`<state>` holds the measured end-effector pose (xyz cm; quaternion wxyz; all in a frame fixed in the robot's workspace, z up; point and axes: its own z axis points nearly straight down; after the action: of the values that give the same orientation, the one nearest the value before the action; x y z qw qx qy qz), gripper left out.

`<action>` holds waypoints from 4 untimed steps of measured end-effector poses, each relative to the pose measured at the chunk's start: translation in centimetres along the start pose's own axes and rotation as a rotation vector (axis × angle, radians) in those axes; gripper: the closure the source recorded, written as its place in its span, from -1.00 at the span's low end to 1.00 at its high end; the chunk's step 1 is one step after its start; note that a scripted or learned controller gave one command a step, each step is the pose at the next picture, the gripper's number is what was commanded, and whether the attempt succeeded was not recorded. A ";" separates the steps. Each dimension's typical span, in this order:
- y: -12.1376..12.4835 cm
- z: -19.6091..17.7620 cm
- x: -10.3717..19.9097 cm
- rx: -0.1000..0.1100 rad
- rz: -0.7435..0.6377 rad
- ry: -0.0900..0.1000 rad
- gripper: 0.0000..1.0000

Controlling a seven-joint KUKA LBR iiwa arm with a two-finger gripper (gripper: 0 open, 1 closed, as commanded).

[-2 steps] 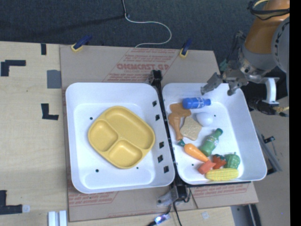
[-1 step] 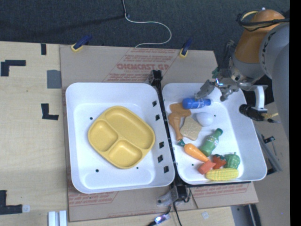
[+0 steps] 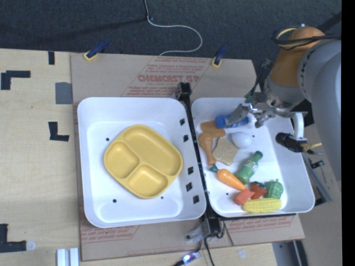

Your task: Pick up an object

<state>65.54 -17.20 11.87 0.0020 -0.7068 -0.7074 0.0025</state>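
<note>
Yellow tray in left bin; right bin holds toy food: carrot, corn, green bottle, white egg. Claw low over the egg, its opening and any hold not discernible

Reaching in from the right, grey arm bulking large along that edge, bent downward at the wrist. Orange band showing bright just above the wrist, high on the right. Below it, wrist tipped down and leftward, metal fittings and a black cable loop hanging on the near side. Gripper lowest and furthest left of all, poised at the tip of the arm. Fingers pointing down and to the left, seen at a slant, too small and foreshortened to read clearly. Nothing discernible between them from this angle.
</note>
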 end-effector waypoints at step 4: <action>0.6 -9.4 1.6 -0.011 -0.001 0.000 1.00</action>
<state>66.22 -15.55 21.24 -0.0019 -0.7063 -0.7079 -0.0013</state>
